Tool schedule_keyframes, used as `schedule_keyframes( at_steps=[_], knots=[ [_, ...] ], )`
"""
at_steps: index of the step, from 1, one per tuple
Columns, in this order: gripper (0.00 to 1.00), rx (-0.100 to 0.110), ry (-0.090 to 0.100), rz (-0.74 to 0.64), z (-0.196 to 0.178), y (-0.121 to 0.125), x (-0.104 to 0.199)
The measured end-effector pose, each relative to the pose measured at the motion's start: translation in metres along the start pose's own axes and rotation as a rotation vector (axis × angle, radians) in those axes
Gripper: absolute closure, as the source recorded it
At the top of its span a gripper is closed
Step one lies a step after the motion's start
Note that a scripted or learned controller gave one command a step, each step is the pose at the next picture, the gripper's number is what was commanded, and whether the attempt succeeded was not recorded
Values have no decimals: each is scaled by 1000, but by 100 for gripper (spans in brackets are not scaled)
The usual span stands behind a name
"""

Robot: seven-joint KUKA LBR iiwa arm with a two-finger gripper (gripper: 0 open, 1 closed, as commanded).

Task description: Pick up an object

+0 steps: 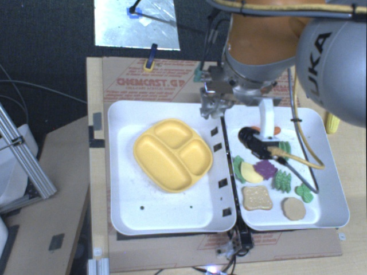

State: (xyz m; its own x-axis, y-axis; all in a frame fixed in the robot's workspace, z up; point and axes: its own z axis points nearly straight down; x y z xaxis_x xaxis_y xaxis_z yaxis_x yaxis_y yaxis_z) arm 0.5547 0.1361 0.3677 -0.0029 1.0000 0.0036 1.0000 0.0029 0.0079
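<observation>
My gripper [213, 107] hangs from the grey and orange arm over the back end of the wall between the two bins. The left bin [123, 211] holds a yellow divided plate [172, 153], just left of and in front of the gripper. In the right bin [335, 205] lie several toy foods: a yellow and green piece [246, 171], purple grapes [265, 168], a green leafy piece [282, 180], a green broccoli [304, 194], a slice of toast [256, 197], a round cookie [294, 208] and an orange piece [274, 130] partly hidden by the wrist.
A cardboard sheet [143, 82] lies under both bins. A shiny metal sheet [136, 16] sits behind it, with a blue and yellow clip [151, 58] at its front edge. A metal frame [23, 159] stands at the left.
</observation>
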Motion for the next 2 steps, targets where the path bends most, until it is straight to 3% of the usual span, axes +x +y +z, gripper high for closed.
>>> schedule_keyframes(
  at_steps=[2],
  knots=[
    [100, -4, 3, -3, -22, 1, 0]
  ],
)
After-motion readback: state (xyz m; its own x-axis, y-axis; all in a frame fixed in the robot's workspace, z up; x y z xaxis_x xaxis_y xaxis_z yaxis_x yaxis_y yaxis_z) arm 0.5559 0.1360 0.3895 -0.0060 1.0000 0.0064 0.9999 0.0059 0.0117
